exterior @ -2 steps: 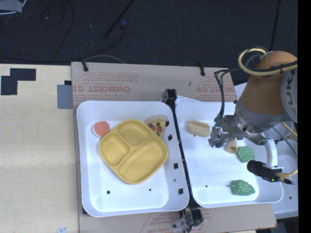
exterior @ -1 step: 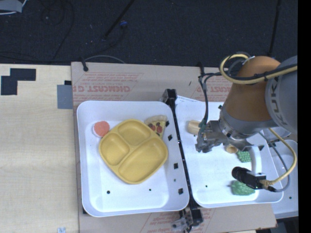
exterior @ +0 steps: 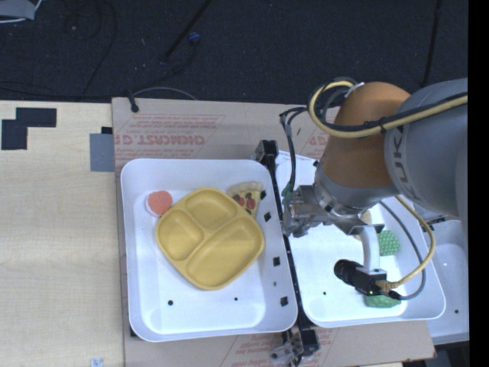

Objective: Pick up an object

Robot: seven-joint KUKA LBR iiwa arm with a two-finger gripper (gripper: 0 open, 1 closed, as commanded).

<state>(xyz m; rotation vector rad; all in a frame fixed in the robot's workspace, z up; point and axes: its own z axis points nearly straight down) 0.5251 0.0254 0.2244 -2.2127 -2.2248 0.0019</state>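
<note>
Where the two white bins meet in the middle of the bench, the gripper [exterior: 299, 219] hangs low at the left wall of the right bin [exterior: 328, 306]. Whether it is open or closed cannot be told, because the grey and orange arm [exterior: 367, 151] covers it from above, and nothing is seen held in it.

The left bin [exterior: 137, 281] holds three things. A yellow divided plate [exterior: 210, 238] lies flat in the centre and takes most of the floor. A small red disc [exterior: 160, 202] lies just beside its upper left edge. A toy pizza slice [exterior: 247, 196] lies at its upper right, near the back wall.

In the right bin the objects to pick are two green pieces – a pale green bumpy one [exterior: 390, 242] toward the right side, and a darker green one [exterior: 380, 301] close to the front wall. Both are well apart from the gripper. The floor between them and the left wall is bare white – open room for moving – while in the left bin only the front strip is free.
</note>
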